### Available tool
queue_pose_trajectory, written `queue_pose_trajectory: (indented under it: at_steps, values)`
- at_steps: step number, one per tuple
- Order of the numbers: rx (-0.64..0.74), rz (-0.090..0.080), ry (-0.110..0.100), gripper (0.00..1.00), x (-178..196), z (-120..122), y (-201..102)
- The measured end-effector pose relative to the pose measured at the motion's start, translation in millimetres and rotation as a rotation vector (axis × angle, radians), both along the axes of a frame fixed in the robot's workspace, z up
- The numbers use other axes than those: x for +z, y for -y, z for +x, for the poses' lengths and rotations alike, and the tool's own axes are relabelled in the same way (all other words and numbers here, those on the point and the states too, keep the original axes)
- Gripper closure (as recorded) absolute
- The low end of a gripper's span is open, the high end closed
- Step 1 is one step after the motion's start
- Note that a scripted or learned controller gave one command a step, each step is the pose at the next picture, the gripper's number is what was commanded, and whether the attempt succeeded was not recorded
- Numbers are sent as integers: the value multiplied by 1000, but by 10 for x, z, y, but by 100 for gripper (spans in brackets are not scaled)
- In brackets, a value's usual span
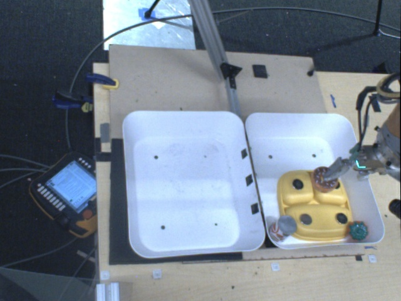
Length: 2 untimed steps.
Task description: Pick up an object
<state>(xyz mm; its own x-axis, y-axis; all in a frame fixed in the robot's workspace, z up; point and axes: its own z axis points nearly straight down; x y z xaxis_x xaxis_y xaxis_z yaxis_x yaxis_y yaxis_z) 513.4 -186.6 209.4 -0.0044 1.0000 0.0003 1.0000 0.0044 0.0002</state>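
Observation:
The right bin (294,130) holds a large yellow moulded piece (311,205) with dark holes in its near half. A small brown ring-like object (324,178) rests on the yellow piece's far edge. My gripper (335,170) reaches in from the right, low over the bin, with its tip right at the brown object. A small grey and red object (282,226) lies at the bin's near left corner. At the near right corner sits a green round object (358,231).
The left bin (185,180) lies beside the right one, joined along a wall with black clips (249,179). A slanted metal pole (213,36) rises behind the bins. A handheld pendant (66,190) and cables lie on the floor at left.

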Motion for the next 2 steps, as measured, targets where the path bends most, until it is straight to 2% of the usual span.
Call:
queue_pose_trajectory:
  at_steps: [1,2]
  values:
    - [0,0,1,0,4,3,0]
    - [-3,0,-2,0,-414,-13,0]
